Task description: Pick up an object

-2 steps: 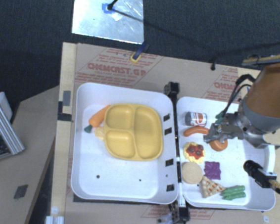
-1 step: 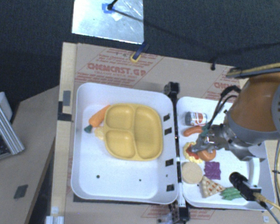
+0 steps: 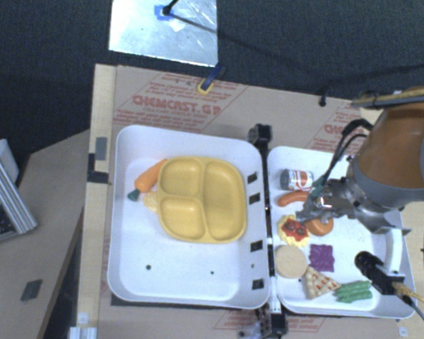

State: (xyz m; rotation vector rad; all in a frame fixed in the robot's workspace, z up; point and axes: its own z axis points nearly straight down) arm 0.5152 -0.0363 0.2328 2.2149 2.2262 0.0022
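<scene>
Right now the gripper (image 3: 319, 206) hangs low over the right bin (image 3: 402, 294), just above the toy food; from this slant I cannot tell how it is set or whether anything is caught in it. Beneath and beside it lie a hot dog (image 3: 292, 198), an orange piece (image 3: 321, 226) and a small pizza (image 3: 294, 229). A can (image 3: 296, 180) sits near the far wall. Closer to the front are a purple piece (image 3: 322, 255), a round biscuit (image 3: 290, 261), a sandwich wedge (image 3: 320, 283) and green beans (image 3: 354, 292). Over in the left bin (image 3: 134, 270), a yellow divided plate (image 3: 197, 199) rests with a carrot (image 3: 148, 175) touching its left edge.
</scene>
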